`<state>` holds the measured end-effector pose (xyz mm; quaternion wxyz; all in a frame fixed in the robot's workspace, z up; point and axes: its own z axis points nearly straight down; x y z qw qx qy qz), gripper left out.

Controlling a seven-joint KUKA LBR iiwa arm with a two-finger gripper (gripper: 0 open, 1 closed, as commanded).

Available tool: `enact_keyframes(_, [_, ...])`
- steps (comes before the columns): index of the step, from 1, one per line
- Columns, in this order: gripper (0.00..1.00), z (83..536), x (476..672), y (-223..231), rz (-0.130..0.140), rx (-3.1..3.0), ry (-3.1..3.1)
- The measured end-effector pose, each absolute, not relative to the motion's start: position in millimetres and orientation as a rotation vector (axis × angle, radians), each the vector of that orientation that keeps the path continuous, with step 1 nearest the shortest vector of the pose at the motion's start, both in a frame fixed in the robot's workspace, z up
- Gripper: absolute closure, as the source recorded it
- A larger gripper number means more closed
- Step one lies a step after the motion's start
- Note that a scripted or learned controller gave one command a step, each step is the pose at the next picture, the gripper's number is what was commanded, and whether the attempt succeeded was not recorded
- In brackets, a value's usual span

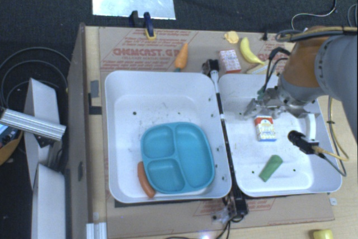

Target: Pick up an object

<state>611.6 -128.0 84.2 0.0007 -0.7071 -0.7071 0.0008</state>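
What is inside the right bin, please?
A small carton and a green block lie on the right bin's floor, apart. The gripper is at the carton's far end. The arm covers the bin's far right corner, so anything there is hidden.

One fixed camera, high above bench [140, 47], angled down, both bins [168, 78] central

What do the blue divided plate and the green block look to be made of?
The blue divided plate looks like moulded plastic: smooth, uniform colour, rounded compartment ridges. The green block looks matte with rounded edges, perhaps foam or soft plastic; I cannot tell which.
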Motion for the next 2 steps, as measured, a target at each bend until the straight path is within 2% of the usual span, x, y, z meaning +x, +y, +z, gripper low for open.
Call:
enact_keyframes(1, [1.0,95.8,614.4,-127.5,-0.004,-2.222,-2.225])
enact_keyframes(2, [0.0,95.3,614.2,-127.5,-0.004,-2.222,-2.225])
